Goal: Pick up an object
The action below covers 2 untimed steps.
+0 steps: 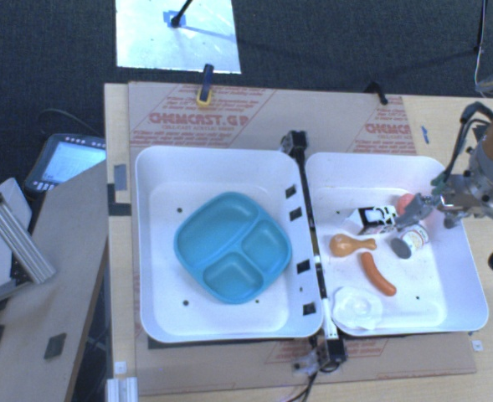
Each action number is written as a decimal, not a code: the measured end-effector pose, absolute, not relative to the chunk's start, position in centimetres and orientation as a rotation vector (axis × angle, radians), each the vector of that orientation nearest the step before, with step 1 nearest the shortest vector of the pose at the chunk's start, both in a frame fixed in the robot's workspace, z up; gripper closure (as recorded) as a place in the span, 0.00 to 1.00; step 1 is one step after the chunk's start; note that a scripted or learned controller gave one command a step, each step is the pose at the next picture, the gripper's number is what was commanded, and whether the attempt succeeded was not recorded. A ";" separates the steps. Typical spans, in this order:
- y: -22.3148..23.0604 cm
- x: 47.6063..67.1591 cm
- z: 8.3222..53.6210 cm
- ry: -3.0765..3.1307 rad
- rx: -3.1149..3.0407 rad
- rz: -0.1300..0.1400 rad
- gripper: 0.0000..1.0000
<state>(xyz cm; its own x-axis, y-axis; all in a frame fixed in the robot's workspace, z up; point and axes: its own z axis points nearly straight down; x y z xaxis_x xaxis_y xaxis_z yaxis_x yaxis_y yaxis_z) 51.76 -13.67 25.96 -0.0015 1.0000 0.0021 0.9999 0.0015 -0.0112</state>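
The right bin (459, 296) holds several small objects. A black-and-white block (377, 217) lies near its middle, with an orange drumstick-shaped toy (351, 244) just below it and an orange sausage (377, 273) further toward the front. A white round lid (356, 306) sits at the front left corner. A small grey-and-white jar (409, 243) lies on its side, and a pink-red piece (406, 200) is partly hidden behind the gripper. My gripper (417, 211) reaches in from the right, low over the bin, between the pink-red piece and the jar.
The left bin (158, 249) holds a blue divided plate (232, 246). A black divider strip (306, 224) runs between the bins. The arm's wrist (485, 182) hangs over the right bin's right wall. A tablet (66, 162) lies off the bench at the left.
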 end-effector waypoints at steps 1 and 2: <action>-13.6 51.9 26.3 -2.224 -2.216 0.003 0.00; -14.5 51.9 20.2 -2.217 -2.215 0.008 0.00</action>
